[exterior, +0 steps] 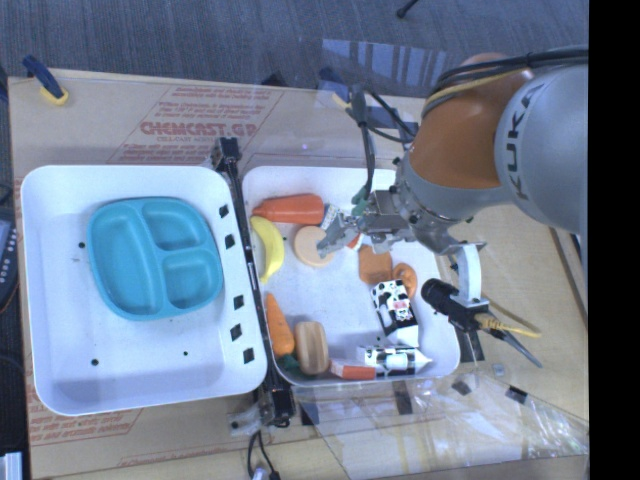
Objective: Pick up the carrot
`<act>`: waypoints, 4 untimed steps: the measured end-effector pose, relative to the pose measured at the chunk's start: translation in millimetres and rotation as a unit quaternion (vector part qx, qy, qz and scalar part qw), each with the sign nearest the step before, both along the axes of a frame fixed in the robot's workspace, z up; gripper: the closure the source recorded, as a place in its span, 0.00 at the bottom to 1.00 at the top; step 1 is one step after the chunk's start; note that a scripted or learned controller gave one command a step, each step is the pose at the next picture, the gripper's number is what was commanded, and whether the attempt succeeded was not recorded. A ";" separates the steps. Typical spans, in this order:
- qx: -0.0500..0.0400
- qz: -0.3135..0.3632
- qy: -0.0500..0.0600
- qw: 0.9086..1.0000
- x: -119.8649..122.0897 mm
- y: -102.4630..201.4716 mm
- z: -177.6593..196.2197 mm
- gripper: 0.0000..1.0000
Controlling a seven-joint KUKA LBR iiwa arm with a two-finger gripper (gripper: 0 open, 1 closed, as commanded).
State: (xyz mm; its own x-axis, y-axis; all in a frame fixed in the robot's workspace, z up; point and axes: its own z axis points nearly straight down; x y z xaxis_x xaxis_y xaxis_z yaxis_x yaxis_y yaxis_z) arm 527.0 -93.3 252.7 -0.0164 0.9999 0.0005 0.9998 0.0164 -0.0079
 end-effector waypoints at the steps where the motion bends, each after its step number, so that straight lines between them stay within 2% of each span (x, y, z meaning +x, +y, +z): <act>1: 0.000 0.079 0.002 0.997 -45.7 61.7 -63.1 0.00; 2: 0.000 -0.026 0.003 1.000 -45.4 -4.4 -127.4 0.00; 3: 0.001 -0.010 -0.004 1.000 -49.0 26.8 -58.5 0.00; 4: -0.001 -0.064 -0.001 0.998 -20.6 0.7 -162.3 0.00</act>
